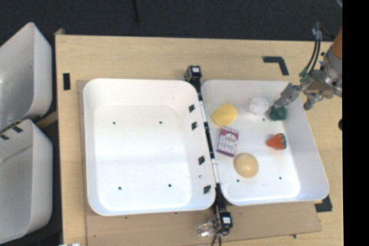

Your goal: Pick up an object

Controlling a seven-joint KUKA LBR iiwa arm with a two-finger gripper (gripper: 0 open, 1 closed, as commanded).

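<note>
The right bin point(300, 178) holds several small objects. A yellow lemon-like piece point(224, 114) and a purple box point(228, 142) lie near the divider. A cream ball point(246, 165) sits nearer the front, and a red piece with a green top point(277, 142) lies to the right. A white lump point(259, 105) and a small dark green object point(279, 114) lie at the back. My gripper point(292, 106) hangs over the bin's back right corner, open. One of its fingers point(283, 98) slants down to the green object; the other stands to its right, over the bin's rim. Nothing is between the fingers.
The left bin point(92, 124) stands beside the right one, with a black clipped divider point(203, 135) between them. Both rest on a wooden bench point(144, 55). White containers point(23, 72) stand off the bench at the far left.
</note>
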